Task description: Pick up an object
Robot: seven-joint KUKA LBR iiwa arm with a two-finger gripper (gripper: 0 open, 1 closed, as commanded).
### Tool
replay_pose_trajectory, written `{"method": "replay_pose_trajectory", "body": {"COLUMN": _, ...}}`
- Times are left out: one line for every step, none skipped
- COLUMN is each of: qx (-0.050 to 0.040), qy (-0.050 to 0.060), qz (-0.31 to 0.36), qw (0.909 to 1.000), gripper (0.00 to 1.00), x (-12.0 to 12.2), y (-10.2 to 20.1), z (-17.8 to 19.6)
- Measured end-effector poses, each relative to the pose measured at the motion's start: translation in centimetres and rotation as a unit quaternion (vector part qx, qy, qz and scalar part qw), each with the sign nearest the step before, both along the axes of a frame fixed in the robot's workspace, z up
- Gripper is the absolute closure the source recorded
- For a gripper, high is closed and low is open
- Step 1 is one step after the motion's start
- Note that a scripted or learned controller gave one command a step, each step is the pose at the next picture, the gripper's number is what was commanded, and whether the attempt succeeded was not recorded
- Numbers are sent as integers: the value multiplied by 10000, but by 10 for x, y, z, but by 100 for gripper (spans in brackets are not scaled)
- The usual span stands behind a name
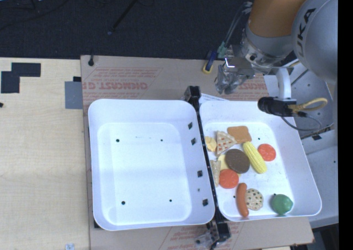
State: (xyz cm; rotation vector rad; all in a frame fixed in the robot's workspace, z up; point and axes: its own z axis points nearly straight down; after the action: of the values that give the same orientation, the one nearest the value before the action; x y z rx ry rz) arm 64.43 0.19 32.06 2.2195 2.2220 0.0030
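- From my remote seat I see the arm (292, 17) coming in from the right, its orange band high in the frame and the wrist tipped down toward the far edge of the right bin (309, 177).
- The pincer (228, 84) hangs above the cardboard sheet (143, 78) just behind that bin's back rim; I cannot tell how it is set, and I see nothing in its grip.
- All the toy food lies in the right bin, clustered toward its left half.
- A tan toast slice (239, 133) sits nearest the back, with a pizza wedge (223, 143) just beside it on the left.
- A yellow corn cob (254, 157) lies at a slant, touching a dark brown round patty (237, 161).
- A red tomato slice (266, 152) rests just right of the corn.
- A second red round piece (229, 179) lies in front of the patty.
- An orange-red sausage (241, 199) lies lengthwise near the front rim, with a speckled cookie (254, 198) touching its right side.
- A green round fruit (282, 203) sits apart in the front right corner.
- Small pale yellow pieces (211, 144) lie against the divider side; I cannot make out what they are.
- The left bin (105, 127) sits flush beside the right one on the desk (38, 171).
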Motion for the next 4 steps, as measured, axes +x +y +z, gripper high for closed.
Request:
{"method": "replay_pose_trajectory", "body": {"qx": -2, "qy": -2, "qz": 20, "qw": 10000, "gripper": 100, "x": 0, "y": -3, "z": 50}}
{"method": "replay_pose_trajectory", "body": {"qx": -17, "qy": 45, "qz": -42, "qw": 10000, "gripper": 100, "x": -2, "y": -84, "z": -9}}
{"method": "replay_pose_trajectory", "body": {"qx": -1, "qy": 4, "qz": -4, "qw": 10000, "gripper": 100, "x": 0, "y": -67, "z": 33}}
{"method": "replay_pose_trajectory", "body": {"qx": -1, "qy": -6, "qz": -1, "qw": 10000, "gripper": 100, "x": 0, "y": -60, "z": 82}}
